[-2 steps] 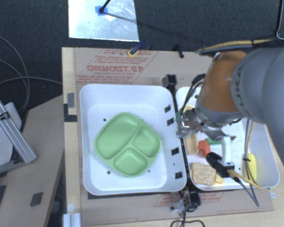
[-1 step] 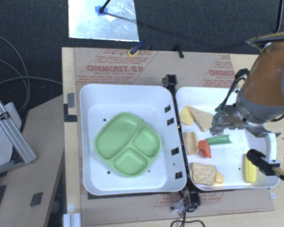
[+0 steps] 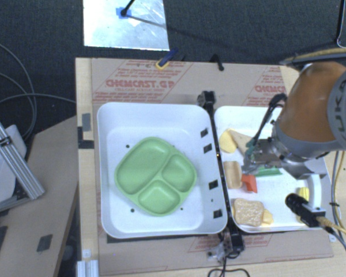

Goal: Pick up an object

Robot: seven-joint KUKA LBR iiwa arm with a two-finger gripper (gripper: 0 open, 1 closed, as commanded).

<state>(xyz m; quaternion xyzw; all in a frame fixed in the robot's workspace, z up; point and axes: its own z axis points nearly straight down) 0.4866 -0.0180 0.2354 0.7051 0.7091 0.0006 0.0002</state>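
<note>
My gripper (image 3: 255, 159) hangs low over the middle of the right bin (image 3: 251, 115), reaching in from the right. Just below it lies a red-orange piece (image 3: 249, 183). A green piece (image 3: 269, 171) lies right beside the gripper, partly hidden under the wrist. Left of the gripper rests a tan bread slice (image 3: 232, 173). A yellow piece (image 3: 227, 142) and a pale wedge (image 3: 241, 138) lie farther back. At the bin's front sit a rough tan cracker (image 3: 248, 211) and a small yellow bit (image 3: 267, 217). I cannot see anything held.
The left bin (image 3: 112, 126) holds a green divided plate (image 3: 155, 175). A black-clipped divider (image 3: 216, 154) separates the two bins. The bulky arm (image 3: 314, 114) covers the right bin's right side. Cardboard (image 3: 138, 79) lies under both bins.
</note>
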